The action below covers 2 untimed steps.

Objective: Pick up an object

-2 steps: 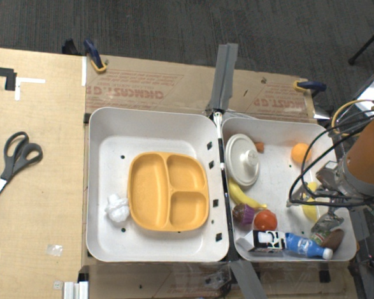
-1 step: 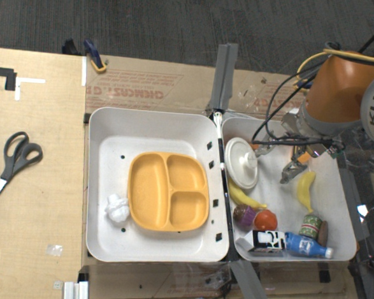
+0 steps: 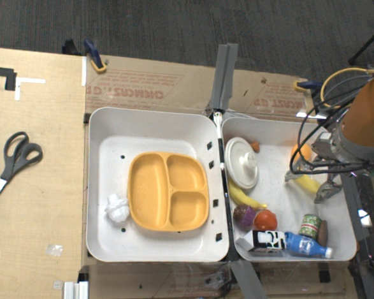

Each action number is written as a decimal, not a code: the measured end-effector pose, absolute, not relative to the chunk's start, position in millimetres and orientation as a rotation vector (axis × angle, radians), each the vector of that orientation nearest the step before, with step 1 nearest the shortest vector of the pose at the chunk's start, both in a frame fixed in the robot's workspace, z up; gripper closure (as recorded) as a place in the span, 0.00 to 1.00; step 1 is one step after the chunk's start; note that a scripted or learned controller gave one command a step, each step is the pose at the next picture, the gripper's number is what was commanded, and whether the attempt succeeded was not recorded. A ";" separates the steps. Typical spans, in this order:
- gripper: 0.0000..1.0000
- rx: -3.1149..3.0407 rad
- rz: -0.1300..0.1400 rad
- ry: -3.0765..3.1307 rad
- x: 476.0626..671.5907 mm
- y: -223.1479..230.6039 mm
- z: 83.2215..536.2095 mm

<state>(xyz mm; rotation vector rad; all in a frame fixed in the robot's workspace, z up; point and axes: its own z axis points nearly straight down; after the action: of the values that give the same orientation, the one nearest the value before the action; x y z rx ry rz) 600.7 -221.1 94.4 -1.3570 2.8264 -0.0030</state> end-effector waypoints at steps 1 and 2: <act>1.00 -1.348 -0.004 2.822 602.7 -220.2 105.3; 0.00 -1.350 -0.001 2.821 602.9 -218.8 105.0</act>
<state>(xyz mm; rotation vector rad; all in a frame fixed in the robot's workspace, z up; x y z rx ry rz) 602.9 -218.8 105.0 -1.3498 2.8209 -0.0015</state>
